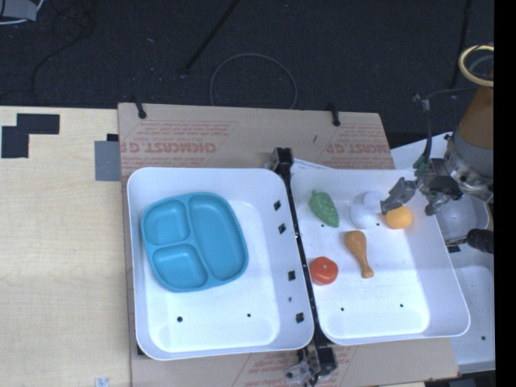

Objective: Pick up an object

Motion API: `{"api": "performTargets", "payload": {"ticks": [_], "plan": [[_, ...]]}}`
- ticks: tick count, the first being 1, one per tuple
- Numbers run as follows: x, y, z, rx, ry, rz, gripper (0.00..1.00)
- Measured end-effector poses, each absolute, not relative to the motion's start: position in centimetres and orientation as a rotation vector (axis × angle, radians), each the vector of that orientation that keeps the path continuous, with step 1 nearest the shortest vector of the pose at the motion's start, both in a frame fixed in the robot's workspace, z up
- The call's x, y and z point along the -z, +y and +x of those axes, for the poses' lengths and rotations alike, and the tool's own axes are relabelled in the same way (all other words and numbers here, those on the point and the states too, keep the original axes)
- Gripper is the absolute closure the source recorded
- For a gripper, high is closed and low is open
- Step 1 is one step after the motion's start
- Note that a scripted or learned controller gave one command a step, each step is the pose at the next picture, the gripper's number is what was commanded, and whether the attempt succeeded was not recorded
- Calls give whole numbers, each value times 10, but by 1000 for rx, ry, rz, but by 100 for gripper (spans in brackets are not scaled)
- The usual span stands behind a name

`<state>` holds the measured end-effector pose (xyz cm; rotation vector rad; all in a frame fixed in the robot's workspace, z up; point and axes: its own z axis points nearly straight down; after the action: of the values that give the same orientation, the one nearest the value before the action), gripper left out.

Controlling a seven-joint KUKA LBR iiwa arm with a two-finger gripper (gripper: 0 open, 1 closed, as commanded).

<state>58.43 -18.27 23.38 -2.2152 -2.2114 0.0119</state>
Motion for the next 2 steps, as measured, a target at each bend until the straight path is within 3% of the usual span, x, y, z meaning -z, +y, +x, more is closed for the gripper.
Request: {"api": "performTargets", "payload": {"ticks": [1, 2], "plan": [[-240, -183, 587, -2, -2220, -2220, 0], [-179, -186, 592, -6, -2217, -2216, 0]]}}
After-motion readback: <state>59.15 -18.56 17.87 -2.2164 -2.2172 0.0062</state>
